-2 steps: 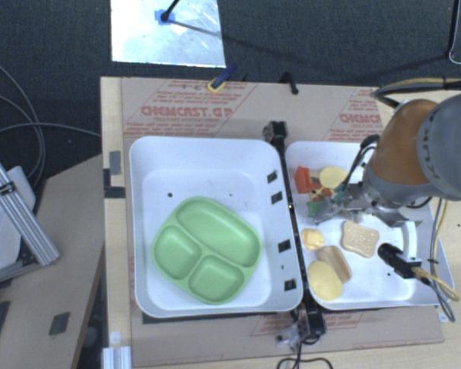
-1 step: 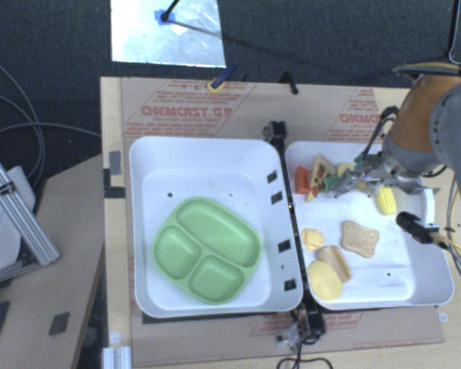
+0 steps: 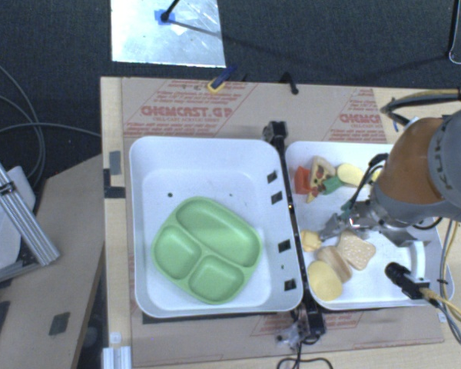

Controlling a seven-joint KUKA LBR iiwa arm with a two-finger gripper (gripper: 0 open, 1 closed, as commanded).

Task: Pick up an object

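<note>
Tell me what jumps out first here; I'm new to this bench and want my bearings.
The light green divided plate lies alone in the left bin, easily the boldest shape. In the right bin sits a cluster of toy foods: a pizza slice near the back, a bread slice toward the front. The grey arm with its orange band looms over that bin, its end effector low among the food.

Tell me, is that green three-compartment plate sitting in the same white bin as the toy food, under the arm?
Not quite. The green three-compartment plastic plate lies alone in the left white bin; the toy food pieces are in the right white bin, under the arm, as the camera view shows.
</note>
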